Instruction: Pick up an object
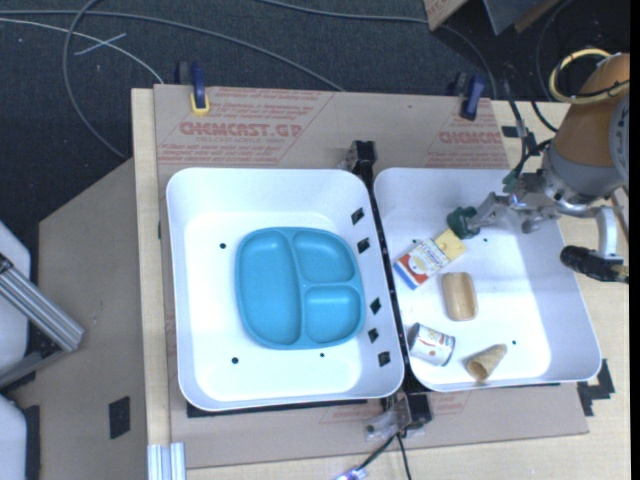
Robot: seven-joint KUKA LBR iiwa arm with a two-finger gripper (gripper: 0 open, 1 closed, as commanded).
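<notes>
The right bin holds several small objects. A red, white and yellow packet lies near its left wall. Just below it lies a tan oblong block. A small white and red can rests on its side at the front left, with a tan cone to its right. My gripper reaches in from the right and hovers just above and to the right of the packet's yellow end. I see nothing held in it.
The left bin holds a blue divided plate. The grey arm with its orange band crosses the right bin's far right corner. A black divider runs between the bins. Clamps grip the board's far edge.
</notes>
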